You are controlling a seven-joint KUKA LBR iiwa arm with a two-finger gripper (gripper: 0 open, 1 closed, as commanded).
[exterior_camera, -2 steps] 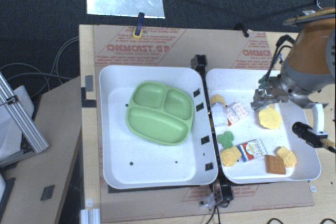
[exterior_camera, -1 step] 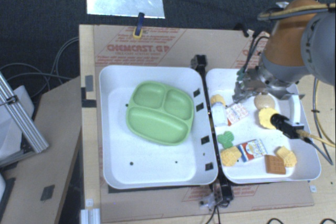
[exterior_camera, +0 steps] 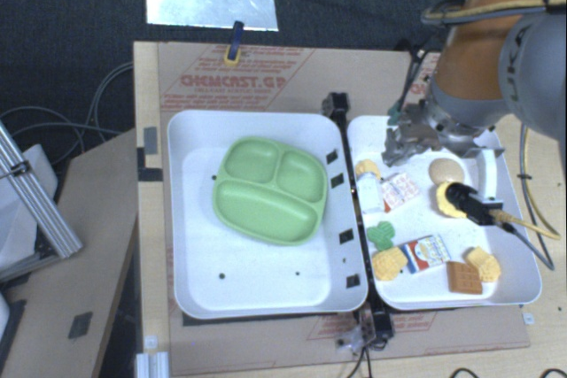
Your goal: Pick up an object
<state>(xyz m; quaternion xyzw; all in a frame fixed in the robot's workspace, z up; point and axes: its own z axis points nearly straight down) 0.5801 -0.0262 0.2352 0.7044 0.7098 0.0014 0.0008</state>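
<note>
Hovering over the far part of the right bin (exterior_camera: pixel 511 245): gripper (exterior_camera: pixel 399 148), on the arm (exterior_camera: pixel 483 49) that reaches in from the right. Can't tell how far open it is, the view is too blurred there. Can't tell whether it has hold of anything either.

Candidate objects all sit in the right bin:
- beige bun (exterior_camera: pixel 446 169), just right of the gripper, near it
- small yellowish piece (exterior_camera: pixel 366 167), below-left of the gripper, by the divider between the bins
- red-and-white packet (exterior_camera: pixel 400 189), just below the gripper, apparently flat on the bin floor
- yellow item (exterior_camera: pixel 446 200), just below the bun, partly hidden
- green piece (exterior_camera: pixel 381 235), near the divider, toward the near end
- round yellow cookie (exterior_camera: pixel 388 263), just below the green piece
- blue-red-white box (exterior_camera: pixel 428 252), beside the cookie, tilted
- brown waffle square (exterior_camera: pixel 463 278), near corner
- yellow cracker (exterior_camera: pixel 484 264), touching or just beside the waffle square

Left bin (exterior_camera: pixel 202 266) holds a green divided plate (exterior_camera: pixel 269 191), lying flat and rotated a little, roughly centred, well apart from the gripper.
</note>
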